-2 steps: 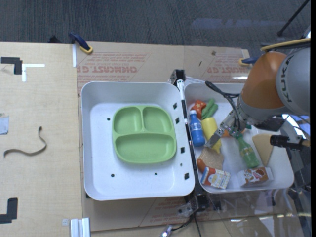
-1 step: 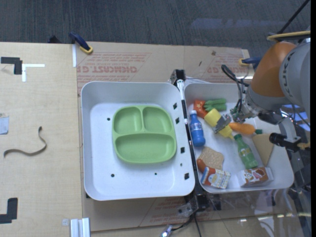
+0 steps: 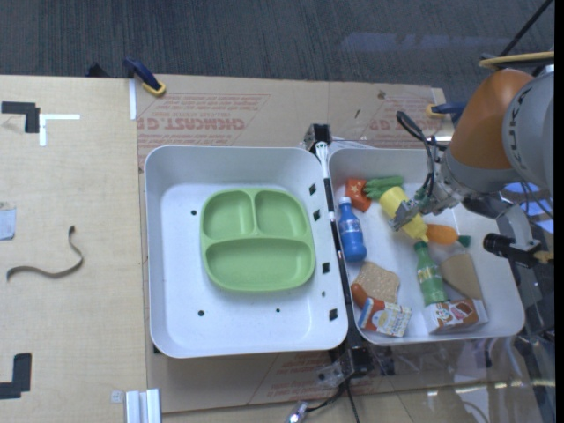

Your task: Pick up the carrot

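The carrot (image 3: 440, 233) is lying in the right bin (image 3: 502, 324), at three o'clock from a yellow item (image 3: 394, 201). The claw (image 3: 411, 214) is hovering between them; its grip state cannot be told. A green plate (image 3: 258, 240) is sitting in the left bin (image 3: 167, 263).

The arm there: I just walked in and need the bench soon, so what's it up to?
The arm reaches into the right bin, its gripper low over the yellow toy. The carrot lies just beside it, on the bin floor, not held. The bottles, bread and cartons lie around them. The green plate sits alone in the left bin.
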`<state>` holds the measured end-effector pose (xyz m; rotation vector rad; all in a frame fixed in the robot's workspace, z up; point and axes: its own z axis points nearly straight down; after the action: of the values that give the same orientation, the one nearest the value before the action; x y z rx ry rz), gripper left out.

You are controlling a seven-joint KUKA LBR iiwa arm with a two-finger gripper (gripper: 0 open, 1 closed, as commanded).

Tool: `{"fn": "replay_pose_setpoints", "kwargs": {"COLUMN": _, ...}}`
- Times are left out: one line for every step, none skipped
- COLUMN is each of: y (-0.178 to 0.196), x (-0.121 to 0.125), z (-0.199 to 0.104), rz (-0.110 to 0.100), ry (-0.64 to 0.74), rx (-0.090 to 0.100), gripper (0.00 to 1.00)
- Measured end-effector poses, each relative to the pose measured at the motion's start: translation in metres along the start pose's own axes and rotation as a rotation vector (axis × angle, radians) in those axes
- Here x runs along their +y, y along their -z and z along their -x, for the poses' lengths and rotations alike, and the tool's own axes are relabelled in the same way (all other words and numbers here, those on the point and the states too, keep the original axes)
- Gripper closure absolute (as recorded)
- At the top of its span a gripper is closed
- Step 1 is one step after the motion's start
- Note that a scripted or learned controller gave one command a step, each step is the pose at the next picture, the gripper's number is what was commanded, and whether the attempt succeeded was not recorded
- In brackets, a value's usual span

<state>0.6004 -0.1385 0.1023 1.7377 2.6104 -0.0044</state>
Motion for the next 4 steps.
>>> {"fn": "replay_pose_setpoints", "kwargs": {"y": 0.0, "x": 0.0, "z": 0.0, "rz": 0.0, "ry": 0.0, "rx": 0.0, "gripper": 0.0}}
{"fn": "replay_pose_setpoints", "kwargs": {"y": -0.01, "x": -0.02, "z": 0.083, "rz": 0.002, "ry": 0.161, "rx": 0.003, "gripper": 0.0}}
{"fn": "replay_pose_setpoints", "kwargs": {"y": 0.003, "x": -0.015, "z": 0.081, "rz": 0.01, "ry": 0.167, "rx": 0.002, "gripper": 1.0}}
{"fn": "replay_pose_setpoints", "kwargs": {"y": 0.07, "x": 0.043, "z": 0.012, "rz": 0.001, "ry": 0.048, "rx": 0.004, "gripper": 1.0}}
